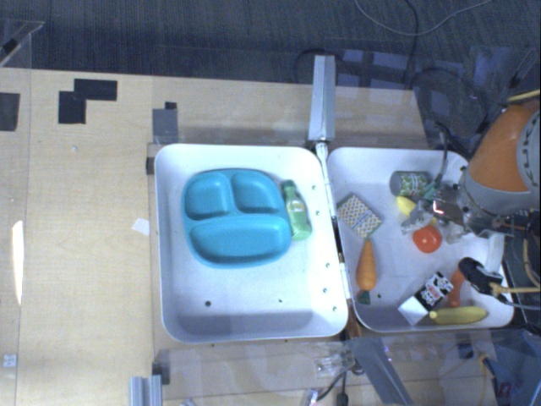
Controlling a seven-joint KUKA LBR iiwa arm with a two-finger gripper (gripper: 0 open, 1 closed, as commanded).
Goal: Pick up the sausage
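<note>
The sausage [457, 286] is a short reddish-orange piece near the front right of the right bin [385, 163]. It lies between a black-and-white box [435, 290] and the bin's right side, partly hidden. My gripper [433, 210] hangs over the back right of this bin, beside a red tomato [428, 240] and a small yellow piece [406, 203]. It is well behind the sausage, and nothing shows in its grasp.
The right bin also holds a green-grey can [412, 182], a patterned packet [359, 216], a carrot [366, 265], a white block [412, 309] and a banana [459, 315]. In the left bin [254, 315] sit a blue divided plate [235, 218] and a green bottle [296, 210].
</note>
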